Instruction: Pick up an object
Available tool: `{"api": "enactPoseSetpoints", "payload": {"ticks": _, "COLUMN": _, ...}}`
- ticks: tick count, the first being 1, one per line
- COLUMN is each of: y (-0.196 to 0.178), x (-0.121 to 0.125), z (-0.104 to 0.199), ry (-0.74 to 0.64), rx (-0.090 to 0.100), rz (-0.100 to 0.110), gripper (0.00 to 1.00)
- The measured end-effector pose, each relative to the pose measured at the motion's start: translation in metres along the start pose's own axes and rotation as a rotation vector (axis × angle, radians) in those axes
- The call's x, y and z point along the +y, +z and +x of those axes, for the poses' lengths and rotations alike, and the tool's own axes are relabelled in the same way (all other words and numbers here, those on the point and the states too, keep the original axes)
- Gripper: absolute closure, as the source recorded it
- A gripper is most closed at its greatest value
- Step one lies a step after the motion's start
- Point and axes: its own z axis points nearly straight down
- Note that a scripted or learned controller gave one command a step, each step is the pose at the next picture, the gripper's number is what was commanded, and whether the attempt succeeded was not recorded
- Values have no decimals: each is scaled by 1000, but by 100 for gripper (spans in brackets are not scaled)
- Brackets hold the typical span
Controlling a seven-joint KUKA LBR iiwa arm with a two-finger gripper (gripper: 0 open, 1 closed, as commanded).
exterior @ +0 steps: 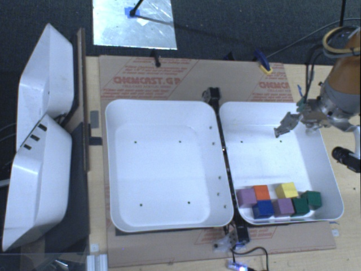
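Observation:
Several small coloured blocks lie clustered at the near edge of the right bin (265,157): a purple block (246,196), an orange block (262,192), a yellow block (287,190), a blue block (263,209), a second purple block (284,206) and green blocks (307,201). My gripper (285,125) hangs over the far right part of that bin, well behind the blocks and apart from them. Nothing shows between its fingers, and I cannot make out how far apart they stand.
The left bin (163,162) sits beside the right one, with a black divider clip (213,94) between them at the back. Two white tubs (42,134) stand on edge at far left. A shiny metal sheet (134,16) lies behind the bench.

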Motion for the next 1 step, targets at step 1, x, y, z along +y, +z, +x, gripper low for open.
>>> {"api": "enactPoseSetpoints", "payload": {"ticks": 1, "y": 51, "x": -56, "z": 59, "ry": -3, "rx": 2, "rz": 4, "gripper": 0}}
